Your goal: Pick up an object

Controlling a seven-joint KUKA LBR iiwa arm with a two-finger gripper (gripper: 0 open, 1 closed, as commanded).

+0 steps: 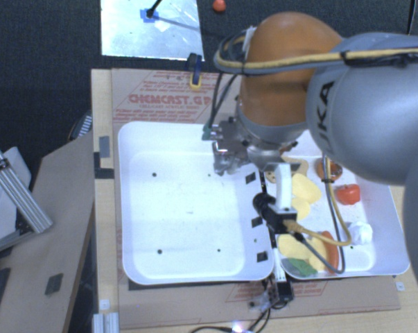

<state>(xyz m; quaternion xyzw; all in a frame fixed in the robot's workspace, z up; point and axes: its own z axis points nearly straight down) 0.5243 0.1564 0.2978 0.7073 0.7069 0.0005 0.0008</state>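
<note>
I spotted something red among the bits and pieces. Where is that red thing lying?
The red thing lies in the right bin, toward its far side, just right of the yellow pieces and above a small white object.

The objects lie together in the right bin, much of it hidden under the arm. Pale yellow pieces sit near the bin's left wall, with another yellow piece nearer the front. A red object lies to the right of the yellow ones, a small white one just nearer than it, and a green one at the near-left corner.
</note>
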